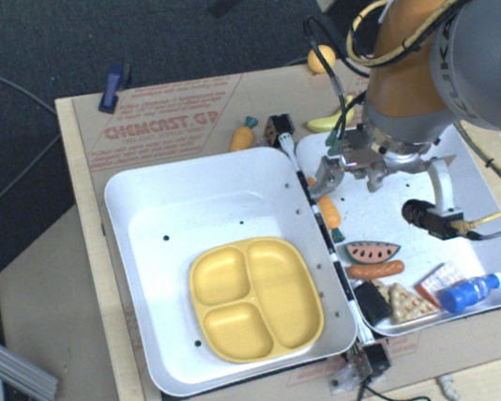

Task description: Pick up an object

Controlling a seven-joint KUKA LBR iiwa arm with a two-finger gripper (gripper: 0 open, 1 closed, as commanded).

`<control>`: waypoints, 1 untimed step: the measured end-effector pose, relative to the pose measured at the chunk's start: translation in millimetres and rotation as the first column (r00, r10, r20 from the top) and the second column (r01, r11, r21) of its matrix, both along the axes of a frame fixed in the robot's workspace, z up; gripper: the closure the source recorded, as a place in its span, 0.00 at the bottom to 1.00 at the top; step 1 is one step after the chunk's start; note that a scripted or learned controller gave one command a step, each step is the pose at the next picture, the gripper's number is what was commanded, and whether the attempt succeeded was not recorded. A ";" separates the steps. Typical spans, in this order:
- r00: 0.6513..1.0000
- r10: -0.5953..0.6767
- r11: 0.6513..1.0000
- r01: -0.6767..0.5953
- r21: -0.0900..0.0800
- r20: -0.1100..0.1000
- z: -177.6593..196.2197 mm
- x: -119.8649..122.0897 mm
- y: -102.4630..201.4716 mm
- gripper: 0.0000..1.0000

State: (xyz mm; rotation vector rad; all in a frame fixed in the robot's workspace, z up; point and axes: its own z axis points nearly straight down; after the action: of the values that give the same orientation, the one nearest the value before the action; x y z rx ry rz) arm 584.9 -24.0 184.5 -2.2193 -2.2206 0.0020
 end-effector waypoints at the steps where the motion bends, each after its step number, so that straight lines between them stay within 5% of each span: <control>1: 1.000 -0.002 1.000 0.002 -0.003 0.002 -65.2 45.2 -76.2 0.00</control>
State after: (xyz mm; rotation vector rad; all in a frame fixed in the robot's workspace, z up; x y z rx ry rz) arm 630.2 -100.3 119.3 -2.2238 -2.2208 0.0028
